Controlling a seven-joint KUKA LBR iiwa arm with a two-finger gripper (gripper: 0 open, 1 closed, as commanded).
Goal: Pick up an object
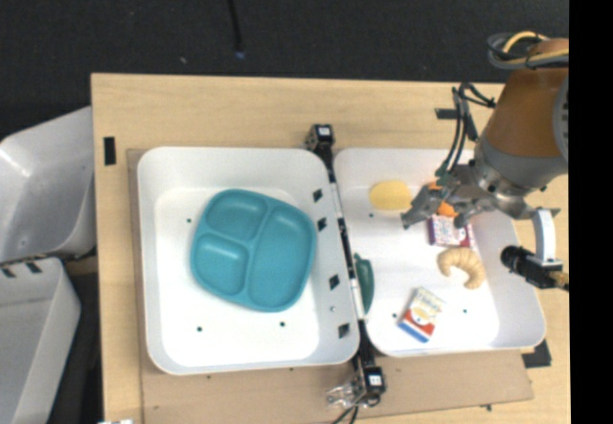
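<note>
In the right bin lie a yellow rounded object, a purple and white packet with an orange bit at its top, a tan croissant and a small red, white and blue box. My gripper hangs over the top end of the packet, just right of the yellow object. Its fingers are spread apart, one on each side of the packet's orange end. They close on nothing.
The left bin holds a teal divided plate. A dark teal object lies against the right bin's left wall. The grey and orange arm covers the right bin's far right corner.
</note>
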